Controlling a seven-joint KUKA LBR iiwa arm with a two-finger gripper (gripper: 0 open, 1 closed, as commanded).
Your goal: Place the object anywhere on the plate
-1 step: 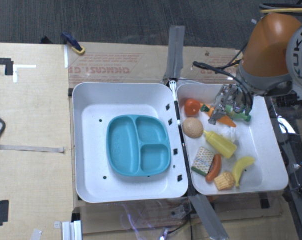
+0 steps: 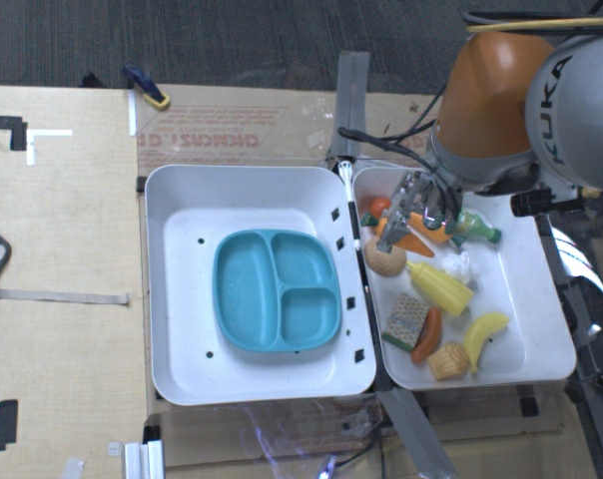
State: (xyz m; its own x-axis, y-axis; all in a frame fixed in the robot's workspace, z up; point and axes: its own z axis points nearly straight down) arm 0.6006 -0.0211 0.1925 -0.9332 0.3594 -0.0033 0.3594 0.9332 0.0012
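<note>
Plate (image 2: 278, 290): teal, three compartments (one long at left, two smaller at right), lying flat and bare in the middle of the left bin (image 2: 172, 267). Candidate objects lie in the right bin (image 2: 531, 327): a round bun (image 2: 385, 260), yellow corn (image 2: 440, 287), a carrot (image 2: 417, 241), a banana (image 2: 483, 333), a sausage (image 2: 428, 334).

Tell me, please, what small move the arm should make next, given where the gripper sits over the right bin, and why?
Probably a short descent and a close on one item. The gripper sits low at the back of the right bin, among the toy foods near the orange carrot and the round bun, and no item shows between its fingers. The blue plate in the left bin holds nothing yet.
</note>
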